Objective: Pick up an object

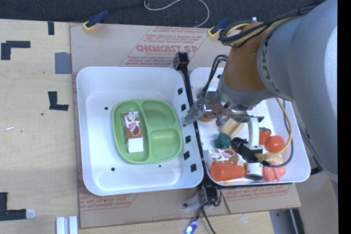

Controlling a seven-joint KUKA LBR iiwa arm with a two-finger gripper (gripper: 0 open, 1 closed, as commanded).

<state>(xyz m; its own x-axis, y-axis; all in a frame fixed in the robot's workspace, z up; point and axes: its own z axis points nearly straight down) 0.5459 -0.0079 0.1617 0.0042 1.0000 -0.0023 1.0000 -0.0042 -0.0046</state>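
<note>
While the claw point(226, 127) hangs low, its state unclear, teal object point(222, 140) just beneath, right bin point(299, 172).

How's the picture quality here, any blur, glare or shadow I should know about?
Camera view: even, soft light, no harsh glare on the white bins; the green tray is sharp; the arm close to the lens looks soft and oversized, and shades the cluttered right bin.
</note>
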